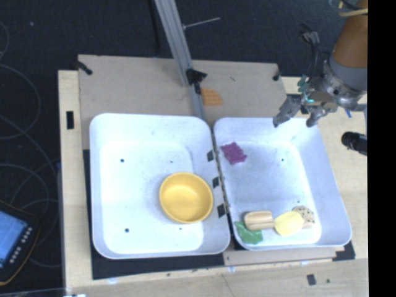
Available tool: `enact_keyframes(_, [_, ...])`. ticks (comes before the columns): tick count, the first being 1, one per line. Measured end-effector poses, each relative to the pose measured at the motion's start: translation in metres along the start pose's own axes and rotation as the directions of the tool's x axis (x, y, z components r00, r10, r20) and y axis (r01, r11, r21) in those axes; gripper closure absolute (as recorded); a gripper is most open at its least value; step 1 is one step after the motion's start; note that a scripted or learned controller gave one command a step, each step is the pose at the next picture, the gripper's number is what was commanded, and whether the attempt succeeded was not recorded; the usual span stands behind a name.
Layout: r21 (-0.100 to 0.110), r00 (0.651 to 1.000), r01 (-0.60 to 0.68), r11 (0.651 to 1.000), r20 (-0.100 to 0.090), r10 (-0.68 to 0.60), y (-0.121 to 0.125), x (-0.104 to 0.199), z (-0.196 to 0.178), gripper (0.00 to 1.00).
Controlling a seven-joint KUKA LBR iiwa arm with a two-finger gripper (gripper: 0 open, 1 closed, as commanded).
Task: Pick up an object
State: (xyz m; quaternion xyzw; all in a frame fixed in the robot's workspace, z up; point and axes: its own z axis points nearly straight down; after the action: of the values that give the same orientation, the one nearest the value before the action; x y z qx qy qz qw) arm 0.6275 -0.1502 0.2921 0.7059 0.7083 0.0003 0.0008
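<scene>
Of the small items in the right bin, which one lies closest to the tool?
The purple piece, alone in the bin's upper left. The tool hangs over the far rim; the tan block, yellow item and green scrap cluster at the near edge.

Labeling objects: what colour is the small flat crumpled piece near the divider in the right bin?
Purple: the small flat crumpled piece reads clearly in the camera view.

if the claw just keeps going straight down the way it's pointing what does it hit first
Probably bare floor near the top edge of the right bin. The claw hangs open over that corner, with the purple piece well off to the side. Depth is uncertain.
</scene>
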Motion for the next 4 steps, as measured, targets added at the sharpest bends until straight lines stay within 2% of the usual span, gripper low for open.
enact_keyframes(1, [0.0,1.0,0.0,1.0,0.0,0.0,0.0,0.0,0.0,0.0])
enact_keyframes(2, [0.007,1.0,-0.004,1.0,0.002,0.004,0.002,-0.001,0.063,0.0])
enact_keyframes(3, [0.005,1.0,-0.005,1.0,0.002,0.005,-0.004,-0.005,0.107,0.0])
enact_keyframes(4, [0.007,1.0,-0.005,1.0,0.001,0.005,-0.009,-0.007,0.17,0.0])
